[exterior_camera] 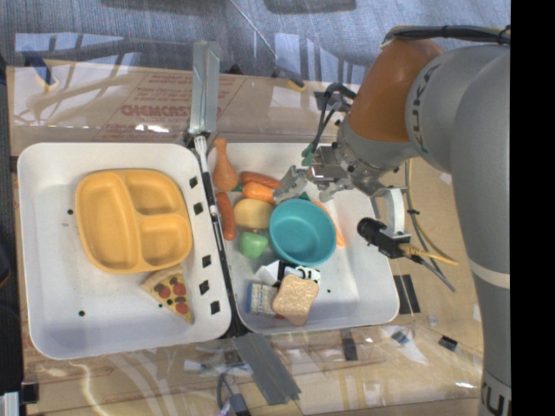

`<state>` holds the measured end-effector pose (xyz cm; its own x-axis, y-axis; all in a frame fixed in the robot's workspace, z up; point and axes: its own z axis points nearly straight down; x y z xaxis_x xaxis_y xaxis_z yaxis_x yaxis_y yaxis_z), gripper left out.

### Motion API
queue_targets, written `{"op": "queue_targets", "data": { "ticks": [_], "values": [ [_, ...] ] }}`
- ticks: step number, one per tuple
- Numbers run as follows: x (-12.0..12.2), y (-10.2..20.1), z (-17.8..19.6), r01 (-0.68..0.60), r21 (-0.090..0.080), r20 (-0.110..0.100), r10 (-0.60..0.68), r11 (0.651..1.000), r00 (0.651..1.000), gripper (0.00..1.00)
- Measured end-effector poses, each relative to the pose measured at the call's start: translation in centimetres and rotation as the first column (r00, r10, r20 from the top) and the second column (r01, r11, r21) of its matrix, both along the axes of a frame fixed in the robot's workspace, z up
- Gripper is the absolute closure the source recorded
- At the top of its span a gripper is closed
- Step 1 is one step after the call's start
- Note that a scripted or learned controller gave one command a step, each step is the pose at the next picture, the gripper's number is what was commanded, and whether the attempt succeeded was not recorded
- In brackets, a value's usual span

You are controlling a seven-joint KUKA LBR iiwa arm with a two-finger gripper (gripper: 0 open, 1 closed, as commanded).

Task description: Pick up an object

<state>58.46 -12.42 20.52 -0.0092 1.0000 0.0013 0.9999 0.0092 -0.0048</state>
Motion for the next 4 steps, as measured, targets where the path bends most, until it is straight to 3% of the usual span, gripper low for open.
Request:
{"op": "queue_targets", "data": {
  "ticks": [1, 2, 3, 4],
  "values": [
    [1.8, 1.2, -7.0, -0.072, 0.001, -0.006, 0.072, 0.997, 0.997, 0.0],
    [-2.5, 0.1, -11.2, -0.16, 0.0, 0.005, 0.16, 0.987, 0.987, 0.0],
    [-2.3, 0.0, -9.9, -0.164, -0.005, 0.012, 0.165, 0.986, 0.986, 1.0],
    [-0.7, -0.7, -10.7, -0.282, -0.01, 0.017, 0.282, 0.959, 0.959, 1.0]
  ]
}}
